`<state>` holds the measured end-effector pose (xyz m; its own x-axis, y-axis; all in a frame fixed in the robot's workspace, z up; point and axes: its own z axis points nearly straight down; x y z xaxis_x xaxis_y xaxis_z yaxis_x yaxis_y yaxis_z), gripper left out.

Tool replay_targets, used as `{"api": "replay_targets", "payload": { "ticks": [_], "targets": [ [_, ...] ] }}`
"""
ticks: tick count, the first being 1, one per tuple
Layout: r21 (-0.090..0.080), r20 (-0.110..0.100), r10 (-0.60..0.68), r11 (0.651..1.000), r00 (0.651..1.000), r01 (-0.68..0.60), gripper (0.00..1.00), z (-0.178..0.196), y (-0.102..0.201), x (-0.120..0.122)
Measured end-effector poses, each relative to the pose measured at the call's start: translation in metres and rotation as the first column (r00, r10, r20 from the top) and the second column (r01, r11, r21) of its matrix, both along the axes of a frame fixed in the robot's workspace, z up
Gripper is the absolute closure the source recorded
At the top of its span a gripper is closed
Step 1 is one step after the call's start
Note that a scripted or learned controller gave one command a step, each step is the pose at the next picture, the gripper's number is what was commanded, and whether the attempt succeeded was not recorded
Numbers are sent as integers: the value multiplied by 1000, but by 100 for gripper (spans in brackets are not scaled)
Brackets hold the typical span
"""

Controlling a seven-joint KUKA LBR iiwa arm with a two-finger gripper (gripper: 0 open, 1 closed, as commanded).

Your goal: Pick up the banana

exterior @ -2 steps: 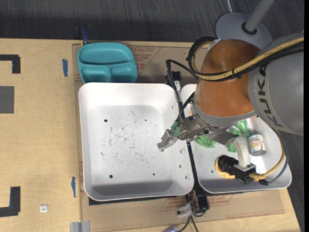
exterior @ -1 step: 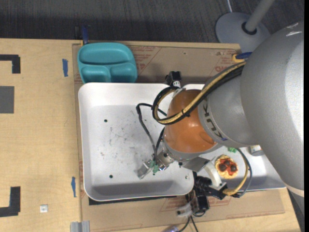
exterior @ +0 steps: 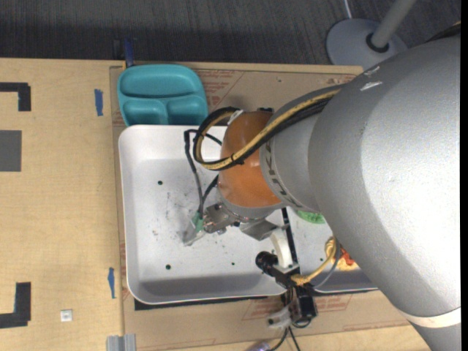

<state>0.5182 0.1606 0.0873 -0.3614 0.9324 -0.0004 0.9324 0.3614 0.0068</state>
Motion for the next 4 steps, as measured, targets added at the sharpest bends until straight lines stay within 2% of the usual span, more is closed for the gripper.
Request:
{"api": "replay_targets", "payload": {
  "ticks": [1, 2, 3, 4],
  "targets": [
    [-2, -6, -37, 999, 999, 37, 0, 52, 34, 7],
    [-2, -5, 192, 981, 981, -192, 0, 174, -7, -34],
    [-2, -9, 339, 941, 941, -339, 0, 121, 57, -34],
    [-1, -8, 475, 880, 880, -475, 0, 12, 46, -40]
  ]
}}
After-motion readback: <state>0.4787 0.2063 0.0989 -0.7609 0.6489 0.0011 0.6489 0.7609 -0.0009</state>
